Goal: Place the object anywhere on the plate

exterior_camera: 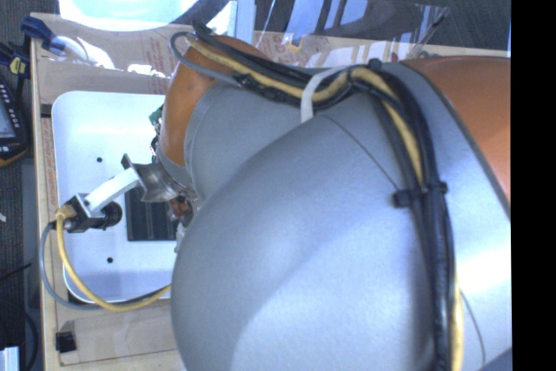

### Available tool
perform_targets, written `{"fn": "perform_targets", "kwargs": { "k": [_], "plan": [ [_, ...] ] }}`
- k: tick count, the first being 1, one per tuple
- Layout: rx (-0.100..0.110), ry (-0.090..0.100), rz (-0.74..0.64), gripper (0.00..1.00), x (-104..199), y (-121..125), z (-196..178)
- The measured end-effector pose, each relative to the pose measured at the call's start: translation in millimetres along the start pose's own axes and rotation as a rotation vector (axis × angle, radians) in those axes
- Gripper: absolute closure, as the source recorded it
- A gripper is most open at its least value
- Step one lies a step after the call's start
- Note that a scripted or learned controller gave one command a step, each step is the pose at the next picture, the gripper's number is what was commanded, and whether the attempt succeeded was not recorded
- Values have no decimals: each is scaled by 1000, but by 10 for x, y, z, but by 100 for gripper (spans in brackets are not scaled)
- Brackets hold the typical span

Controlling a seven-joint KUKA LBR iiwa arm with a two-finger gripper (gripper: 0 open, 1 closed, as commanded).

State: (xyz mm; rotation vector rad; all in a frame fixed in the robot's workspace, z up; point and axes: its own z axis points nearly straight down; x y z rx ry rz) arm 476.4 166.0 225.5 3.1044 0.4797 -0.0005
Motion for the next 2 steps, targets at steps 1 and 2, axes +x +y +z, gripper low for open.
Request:
{"fn": "perform_targets", "kwargs": {
  "k": [1,2],
  "plan": [
    [3,-5,-227,100,339,-86,-157],
    [6,-11,-236,100,336,-105,-239]
  ]
}}
